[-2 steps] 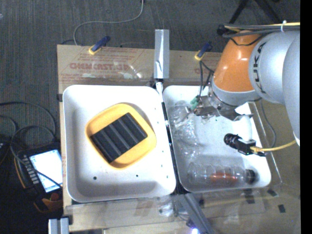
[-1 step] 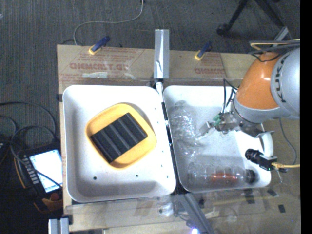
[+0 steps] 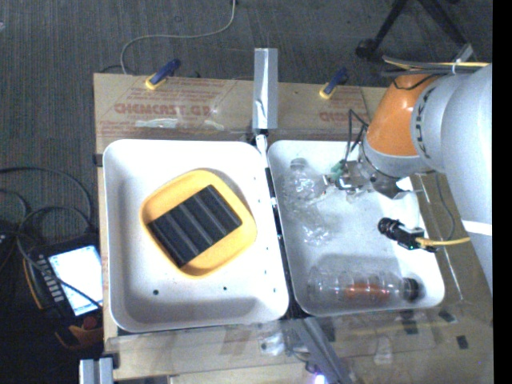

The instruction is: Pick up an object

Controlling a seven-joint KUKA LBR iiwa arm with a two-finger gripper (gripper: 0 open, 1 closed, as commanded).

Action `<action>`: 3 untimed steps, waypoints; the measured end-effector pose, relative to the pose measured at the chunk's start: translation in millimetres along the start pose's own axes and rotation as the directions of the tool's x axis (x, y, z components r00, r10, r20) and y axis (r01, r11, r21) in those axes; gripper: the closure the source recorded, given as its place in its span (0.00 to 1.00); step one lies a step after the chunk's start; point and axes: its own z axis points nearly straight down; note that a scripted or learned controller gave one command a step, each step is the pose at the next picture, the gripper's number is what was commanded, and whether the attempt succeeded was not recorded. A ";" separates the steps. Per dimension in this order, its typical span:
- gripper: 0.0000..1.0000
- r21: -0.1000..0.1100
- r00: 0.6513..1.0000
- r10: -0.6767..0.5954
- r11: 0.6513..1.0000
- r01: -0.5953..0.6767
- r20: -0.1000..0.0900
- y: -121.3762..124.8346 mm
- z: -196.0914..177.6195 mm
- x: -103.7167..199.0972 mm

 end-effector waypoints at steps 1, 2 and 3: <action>0.00 0.004 1.000 -0.021 1.000 0.021 0.007 50.9 1.3 22.5; 0.00 0.013 0.987 0.160 0.987 -0.161 0.004 40.0 -135.2 37.1; 0.00 0.014 0.997 0.083 0.996 -0.083 0.001 -7.4 -139.9 70.7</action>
